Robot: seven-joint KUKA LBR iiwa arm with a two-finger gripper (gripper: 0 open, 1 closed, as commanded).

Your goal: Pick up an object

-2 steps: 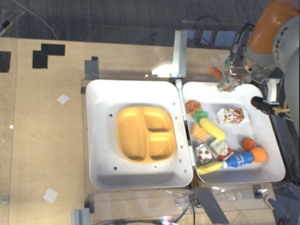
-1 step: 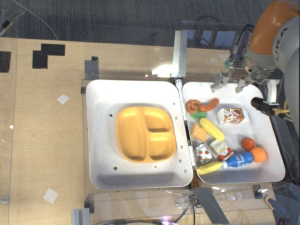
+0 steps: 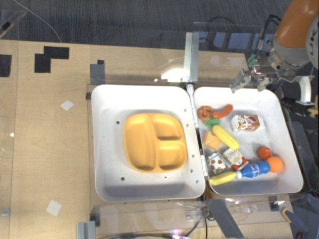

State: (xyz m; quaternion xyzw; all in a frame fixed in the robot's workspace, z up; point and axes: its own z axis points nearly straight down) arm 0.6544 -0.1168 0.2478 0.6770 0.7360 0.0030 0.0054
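A pale wooden table [image 3: 45, 148] fills the left of the frame, with black square marks [image 3: 50, 58] near its upper left and small pale paper scraps [image 3: 67, 105] lying on it. Along the top runs a dark carpeted floor [image 3: 124, 14] crossed by a thin cable.

At centre left sits the left white bin [image 3: 107, 183], shallow with rounded corners. In it lies a yellow divided tray [image 3: 154, 141], one long section on its left and two smaller ones on its right. A grey metal post [image 3: 191, 59] stands at the top of the seam between the two bins.

The right white bin [image 3: 284, 133] holds a cluster of toy food in its left and lower parts. At the upper left of this bin lie a brown doughnut [image 3: 204, 113] and a red sausage [image 3: 222, 110]; just below them a corn cob [image 3: 224, 137] lies slanted beside a tan cracker [image 3: 211, 142]. A small white carton [image 3: 246, 123] sits apart at the bin's upper middle. Lower down are two small printed packets [image 3: 225, 159], a yellow banana [image 3: 222, 179] along the bottom wall, a blue bottle [image 3: 253, 170], a red tomato [image 3: 264, 152] and an orange [image 3: 275, 164].

In the upper right of the frame, the claw [image 3: 250, 81] hangs over the bin's top rim, well apart from the food; its fingers stand wide and bare. Above it rises the arm's orange band [image 3: 296, 14].
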